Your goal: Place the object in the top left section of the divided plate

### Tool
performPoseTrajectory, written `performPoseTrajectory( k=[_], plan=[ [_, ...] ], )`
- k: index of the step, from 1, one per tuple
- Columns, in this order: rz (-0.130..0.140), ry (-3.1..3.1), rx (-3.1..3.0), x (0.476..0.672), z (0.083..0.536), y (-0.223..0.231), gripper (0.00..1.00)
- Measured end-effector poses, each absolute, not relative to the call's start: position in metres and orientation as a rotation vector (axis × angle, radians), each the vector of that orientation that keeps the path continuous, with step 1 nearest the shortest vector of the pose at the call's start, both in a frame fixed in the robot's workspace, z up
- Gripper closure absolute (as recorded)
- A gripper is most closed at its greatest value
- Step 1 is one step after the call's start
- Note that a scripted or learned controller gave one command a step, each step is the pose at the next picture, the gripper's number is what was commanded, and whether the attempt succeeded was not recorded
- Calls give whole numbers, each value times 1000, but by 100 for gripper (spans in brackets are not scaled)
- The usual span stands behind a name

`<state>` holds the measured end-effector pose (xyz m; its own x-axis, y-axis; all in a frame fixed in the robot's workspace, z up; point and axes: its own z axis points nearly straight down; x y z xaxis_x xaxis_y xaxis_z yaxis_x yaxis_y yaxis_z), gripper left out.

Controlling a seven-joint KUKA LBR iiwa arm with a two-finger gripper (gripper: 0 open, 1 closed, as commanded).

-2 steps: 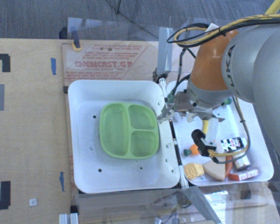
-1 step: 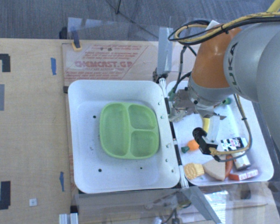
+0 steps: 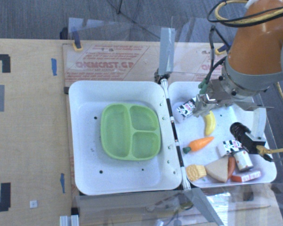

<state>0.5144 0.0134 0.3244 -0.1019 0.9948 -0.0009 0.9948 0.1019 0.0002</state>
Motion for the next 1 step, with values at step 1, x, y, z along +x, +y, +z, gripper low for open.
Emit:
performPoseTrajectory(
  k=[1],
  plan=[
    [-1,2417,2007,479,242,-61,100]
  ],
)
